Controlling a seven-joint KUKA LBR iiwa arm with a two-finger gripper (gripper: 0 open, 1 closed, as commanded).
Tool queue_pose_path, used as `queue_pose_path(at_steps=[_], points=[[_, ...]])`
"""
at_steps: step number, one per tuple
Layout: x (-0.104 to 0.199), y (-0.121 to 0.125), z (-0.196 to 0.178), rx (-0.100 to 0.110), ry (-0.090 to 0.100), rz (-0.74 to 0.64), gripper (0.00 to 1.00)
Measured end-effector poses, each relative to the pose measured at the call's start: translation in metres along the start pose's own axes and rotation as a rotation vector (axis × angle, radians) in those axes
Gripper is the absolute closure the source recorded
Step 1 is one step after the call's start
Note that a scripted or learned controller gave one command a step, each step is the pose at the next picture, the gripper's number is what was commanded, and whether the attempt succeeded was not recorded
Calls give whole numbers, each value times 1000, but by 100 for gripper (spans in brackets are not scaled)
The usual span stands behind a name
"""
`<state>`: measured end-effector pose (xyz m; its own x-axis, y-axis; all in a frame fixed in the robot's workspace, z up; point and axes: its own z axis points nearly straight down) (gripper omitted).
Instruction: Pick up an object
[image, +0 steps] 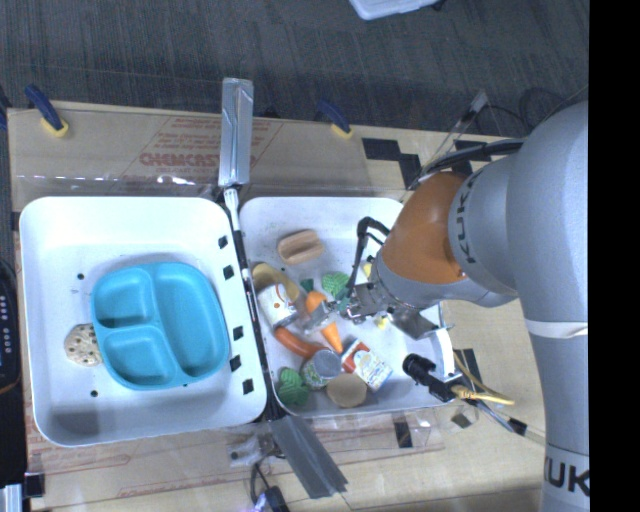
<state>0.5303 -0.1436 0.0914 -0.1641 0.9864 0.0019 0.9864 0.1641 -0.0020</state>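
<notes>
Over the right-hand bin (262, 215), the arm's end effector (356, 303) is seen lowered among a heap of toy food, its working end largely masked by the orange wrist band (425, 240) above it. Whether anything is gripped cannot be told from this angle, and no item is seen lifted clear of the pile. Immediately to the left of the end effector, an orange carrot (322, 322) and a green piece (335, 284) are pressed close, apparently touching it; either could be the target, though that is a judgement only. Further left and up, a bread roll (299, 245) is set apart, and below and left a longer orange-red vegetable (297, 343), a green leafy piece (292, 385) and a small printed packet (372, 368) are scattered. Well to the left, in the other bin (40, 260), a blue divided tray (160, 322) and a cookie (81, 344) lie untouched. The pick appears to be at the reaching or closing stage; a confirmed grasp and the lift are judged still to be done.
</notes>
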Motion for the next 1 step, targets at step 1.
queue_pose_path(at_steps=[1], points=[[0,1,-10,-1,-1,-3,100]])
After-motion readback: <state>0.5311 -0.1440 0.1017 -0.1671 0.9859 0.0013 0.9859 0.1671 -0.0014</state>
